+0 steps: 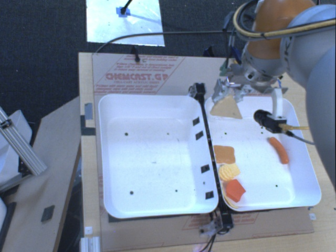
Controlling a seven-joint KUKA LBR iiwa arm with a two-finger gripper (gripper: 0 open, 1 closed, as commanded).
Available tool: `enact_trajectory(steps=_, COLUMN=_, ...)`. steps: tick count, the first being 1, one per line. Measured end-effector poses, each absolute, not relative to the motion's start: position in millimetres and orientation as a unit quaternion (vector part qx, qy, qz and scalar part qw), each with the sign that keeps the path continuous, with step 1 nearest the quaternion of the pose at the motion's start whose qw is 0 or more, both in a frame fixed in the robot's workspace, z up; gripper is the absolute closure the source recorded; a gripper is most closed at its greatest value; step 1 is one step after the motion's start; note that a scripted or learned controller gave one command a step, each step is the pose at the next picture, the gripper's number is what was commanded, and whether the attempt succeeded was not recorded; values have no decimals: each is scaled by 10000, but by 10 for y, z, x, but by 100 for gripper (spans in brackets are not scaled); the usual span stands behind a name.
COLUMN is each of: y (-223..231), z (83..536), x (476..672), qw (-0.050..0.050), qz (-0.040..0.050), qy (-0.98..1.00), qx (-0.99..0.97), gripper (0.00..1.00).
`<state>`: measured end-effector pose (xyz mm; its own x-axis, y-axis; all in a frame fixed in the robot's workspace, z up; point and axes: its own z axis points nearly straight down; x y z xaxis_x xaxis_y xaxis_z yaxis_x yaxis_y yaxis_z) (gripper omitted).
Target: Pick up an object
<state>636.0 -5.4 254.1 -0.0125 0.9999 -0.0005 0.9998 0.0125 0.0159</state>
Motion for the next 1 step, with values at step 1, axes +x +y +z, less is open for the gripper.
enact_trajectory(steps=1, y=175, z=2541, x=5849, qw=-5, qz=-5, qy=7096, qx=7046, gripper=100)
